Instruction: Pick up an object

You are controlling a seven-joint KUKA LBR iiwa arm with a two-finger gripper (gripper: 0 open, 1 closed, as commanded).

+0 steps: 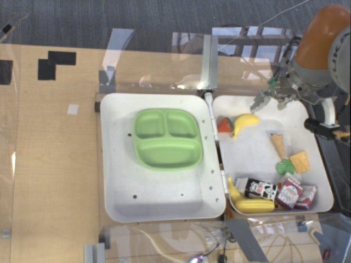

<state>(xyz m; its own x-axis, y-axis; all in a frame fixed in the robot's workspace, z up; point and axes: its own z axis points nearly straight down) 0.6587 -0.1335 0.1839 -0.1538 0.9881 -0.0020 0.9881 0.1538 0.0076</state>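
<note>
So the bench (49, 147) is light wood with a few black squares stuck on at the far left, and there's grey carpet behind it. Two white bins sit side by side. The left bin (118, 196) just has a green divided plate (166, 137) in it. The right bin (258, 147) holds all the small stuff.

Labels: there's a black and white carton (260, 189) and a couple of dark red packets (296, 193) in the near corner, all printed, but the print is way too small to read.

The gripper (272, 100) hangs over the far edge of the right bin, on the grey arm with the orange band. Its fingers (260, 102) look spread apart with nothing between them.

The banana (244, 123) lies just below and to the left of the fingertips, near but not touching, with a red piece (224, 125) touching its left end. Further toward the near side are an ice cream cone (278, 144), an orange wedge (299, 161), a green bit (284, 166) and another yellow fruit (253, 205), all well apart from the fingers.
</note>
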